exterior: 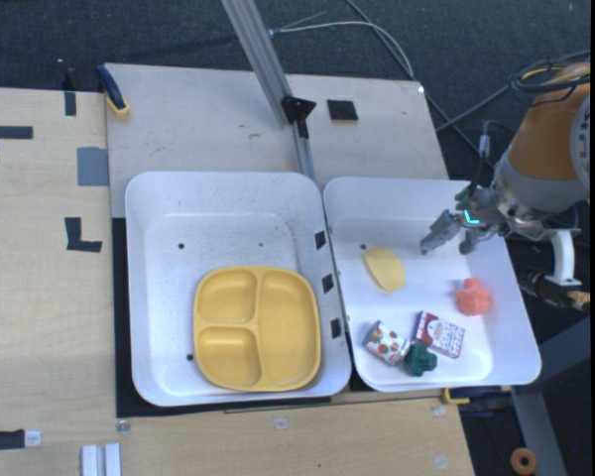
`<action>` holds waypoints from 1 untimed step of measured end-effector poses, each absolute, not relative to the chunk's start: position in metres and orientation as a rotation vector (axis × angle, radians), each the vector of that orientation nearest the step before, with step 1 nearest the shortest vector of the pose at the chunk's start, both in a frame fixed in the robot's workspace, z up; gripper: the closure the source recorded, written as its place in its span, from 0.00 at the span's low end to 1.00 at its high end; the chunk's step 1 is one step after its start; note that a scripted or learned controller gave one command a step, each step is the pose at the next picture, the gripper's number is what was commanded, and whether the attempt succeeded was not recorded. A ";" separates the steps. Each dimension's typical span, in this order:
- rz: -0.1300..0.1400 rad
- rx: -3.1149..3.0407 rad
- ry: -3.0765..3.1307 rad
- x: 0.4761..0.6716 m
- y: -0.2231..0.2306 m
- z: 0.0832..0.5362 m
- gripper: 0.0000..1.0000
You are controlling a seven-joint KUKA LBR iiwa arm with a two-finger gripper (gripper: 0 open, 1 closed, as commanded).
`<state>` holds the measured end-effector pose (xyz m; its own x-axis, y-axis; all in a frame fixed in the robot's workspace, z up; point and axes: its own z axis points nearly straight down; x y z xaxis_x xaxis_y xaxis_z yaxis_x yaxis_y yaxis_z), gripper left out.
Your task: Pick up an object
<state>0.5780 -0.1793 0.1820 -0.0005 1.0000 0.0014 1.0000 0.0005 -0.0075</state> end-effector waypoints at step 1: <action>0.002 -2.219 -2.222 0.580 -0.179 0.185 0.00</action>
